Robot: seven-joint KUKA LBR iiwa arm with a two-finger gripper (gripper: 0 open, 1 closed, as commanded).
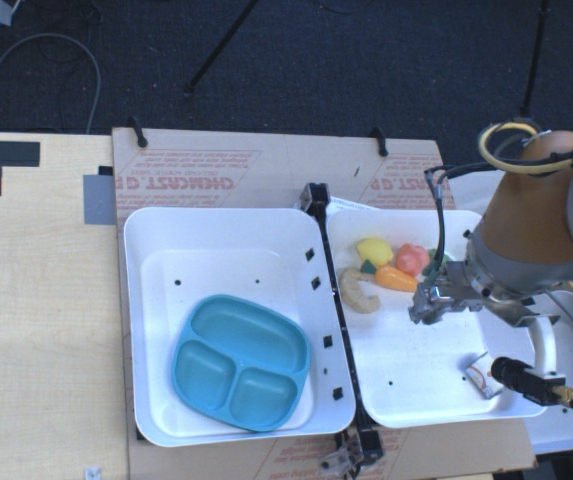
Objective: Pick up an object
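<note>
Pincer [424,308] hovers low in right bin [416,398], grip state unclear | toy foods [391,263] clustered at its 10 o'clock, within reach | blue tray [241,361] in left bin [156,238]

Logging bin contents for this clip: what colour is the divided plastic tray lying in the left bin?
Light blue, seen clearly in the camera view: the three-compartment plastic tray.

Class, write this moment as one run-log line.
gripper: over right bin, beside toy carrot | grasp: none visible | blue tray: left bin
</note>
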